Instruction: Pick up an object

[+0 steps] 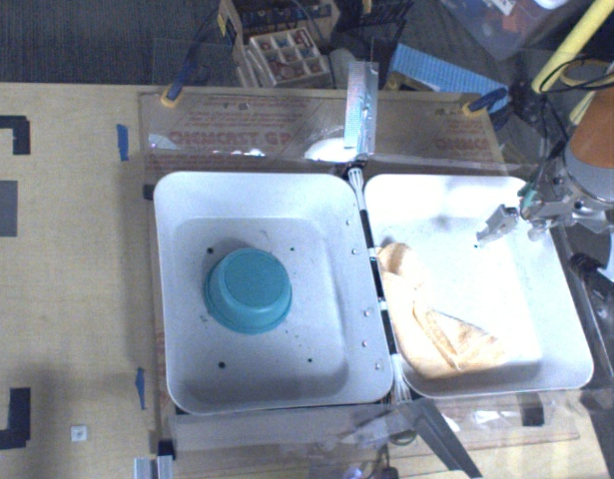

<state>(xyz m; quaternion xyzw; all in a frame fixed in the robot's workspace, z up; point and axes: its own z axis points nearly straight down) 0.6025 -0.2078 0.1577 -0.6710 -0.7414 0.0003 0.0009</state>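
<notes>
bench (67, 267) of pale wood, bearing two shallow white bins side by side. left bin (177, 367) holding a teal bowl (249, 288), upside down, near the middle of its floor. right bin (556, 357) holding a tan crumpled cloth-like thing (448, 335) along its left and lower part, close against the wall between the bins; exact nature hard to tell under the glare. grey arm with orange band (593, 140) reaching in at the right edge, above the right bin's upper right corner. gripper (501, 223) hanging over the upper part of the right bin, well apart from the tan thing and far from the bowl; nothing seen between its tips. open or closed: cannot tell at this size.

step in hand, by judgement: approach, nothing picked yet. next move likely calls for choosing a target, probably the nearer tan thing, then shifting down-left over it, descending and closing. soft, flat folds could slip; bowl's smooth dome could be awkward too.
</notes>
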